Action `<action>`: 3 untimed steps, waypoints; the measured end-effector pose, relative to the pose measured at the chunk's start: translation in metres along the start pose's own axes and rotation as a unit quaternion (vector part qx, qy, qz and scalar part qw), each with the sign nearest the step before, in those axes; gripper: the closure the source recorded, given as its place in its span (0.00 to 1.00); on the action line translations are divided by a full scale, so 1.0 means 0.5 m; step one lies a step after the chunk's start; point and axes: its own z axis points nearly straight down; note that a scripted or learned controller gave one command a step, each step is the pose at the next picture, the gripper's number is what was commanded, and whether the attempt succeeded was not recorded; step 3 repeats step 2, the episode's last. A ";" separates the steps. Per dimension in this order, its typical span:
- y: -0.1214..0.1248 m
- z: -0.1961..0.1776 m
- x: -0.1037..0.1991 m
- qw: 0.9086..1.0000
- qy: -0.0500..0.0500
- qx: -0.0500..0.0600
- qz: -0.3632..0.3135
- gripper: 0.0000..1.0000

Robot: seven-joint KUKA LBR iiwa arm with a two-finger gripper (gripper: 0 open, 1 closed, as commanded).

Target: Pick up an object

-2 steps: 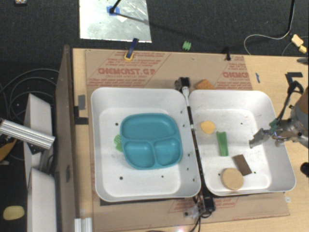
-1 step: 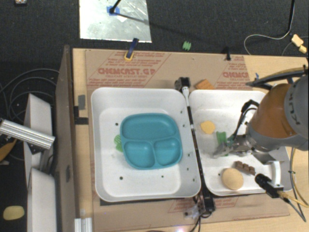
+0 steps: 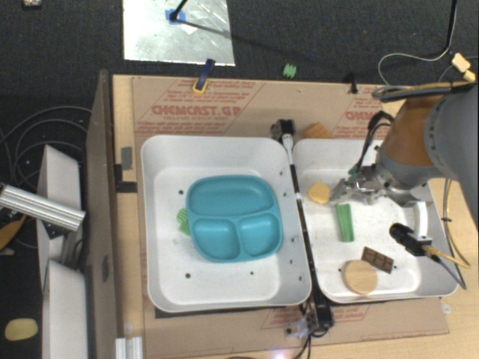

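Gripper (image 3: 350, 191) sits low in right bin (image 3: 441, 275), fingers look parted w/ nothing between, though blurry. Green stick (image 3: 345, 222) lies just below it, long axis running near-to-far. Small yellow round piece (image 3: 319, 194) just left. Stick probably the nearest target.

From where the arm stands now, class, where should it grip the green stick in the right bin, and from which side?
Grip the green stick at its middle, from above, closing across its narrow width. It lies flat, long axis running top to bottom in the view, both long sides free. The end effector hovers near its upper end.
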 end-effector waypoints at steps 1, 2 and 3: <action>-0.069 0.003 0.094 1.000 0.002 0.006 0.000 0.00; -0.064 -0.019 0.089 1.000 0.001 0.004 0.001 1.00; -0.064 -0.019 0.089 1.000 0.001 0.004 0.001 1.00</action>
